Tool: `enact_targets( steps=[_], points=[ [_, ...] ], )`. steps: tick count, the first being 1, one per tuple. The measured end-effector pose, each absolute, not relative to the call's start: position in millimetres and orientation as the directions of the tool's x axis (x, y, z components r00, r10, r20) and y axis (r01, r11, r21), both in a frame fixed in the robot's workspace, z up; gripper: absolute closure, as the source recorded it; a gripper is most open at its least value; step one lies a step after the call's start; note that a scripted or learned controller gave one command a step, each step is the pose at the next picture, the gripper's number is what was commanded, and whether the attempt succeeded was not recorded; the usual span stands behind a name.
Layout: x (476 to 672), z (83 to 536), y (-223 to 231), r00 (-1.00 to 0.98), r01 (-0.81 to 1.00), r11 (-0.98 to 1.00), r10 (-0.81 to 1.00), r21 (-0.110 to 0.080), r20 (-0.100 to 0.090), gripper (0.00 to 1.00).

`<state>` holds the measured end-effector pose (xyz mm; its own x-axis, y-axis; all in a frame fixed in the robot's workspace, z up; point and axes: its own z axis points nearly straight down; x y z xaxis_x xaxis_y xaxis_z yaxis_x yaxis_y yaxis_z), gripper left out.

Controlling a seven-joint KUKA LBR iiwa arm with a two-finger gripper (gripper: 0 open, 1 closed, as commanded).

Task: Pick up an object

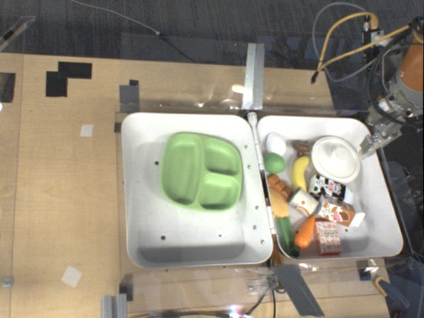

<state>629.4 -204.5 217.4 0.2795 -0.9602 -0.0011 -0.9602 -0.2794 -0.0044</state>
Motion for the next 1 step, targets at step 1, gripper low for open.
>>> enact_targets(
  steps=[1],
  points=[
    [656.1,256.0,-195.7,0.619,-0.786,-0.619,-0.786,-0.007,0.003,1.0]
  ],
)
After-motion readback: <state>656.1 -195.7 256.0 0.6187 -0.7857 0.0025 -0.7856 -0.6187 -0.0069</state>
